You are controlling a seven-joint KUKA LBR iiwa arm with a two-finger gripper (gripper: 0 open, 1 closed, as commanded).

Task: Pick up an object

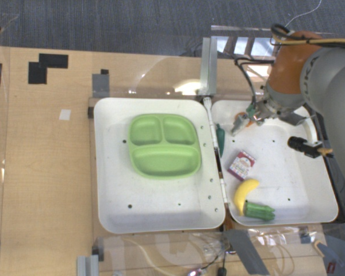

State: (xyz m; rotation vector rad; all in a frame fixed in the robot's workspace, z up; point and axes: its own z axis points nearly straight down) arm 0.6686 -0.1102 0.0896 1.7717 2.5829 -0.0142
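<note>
Arm (310,68) comes in from the right, orange band up top, wrist angled down and left over the back of the right bin (287,171). Gripper (241,121) sits low near that bin's back-left corner, close to the divider; nothing visible between its tips, and I can't tell from here whether it's spread or closed.

Right bin contents: teal item (220,138) along the left wall just beside the gripper, small pink-and-white box (241,165) mid-bin, yellow banana (245,192) nearer the front, green vegetable (259,211) touching the banana's lower end. All lying on the bin floor.

Left bin (112,171) holds a green divided plate (164,145), flat, roughly centred.
</note>
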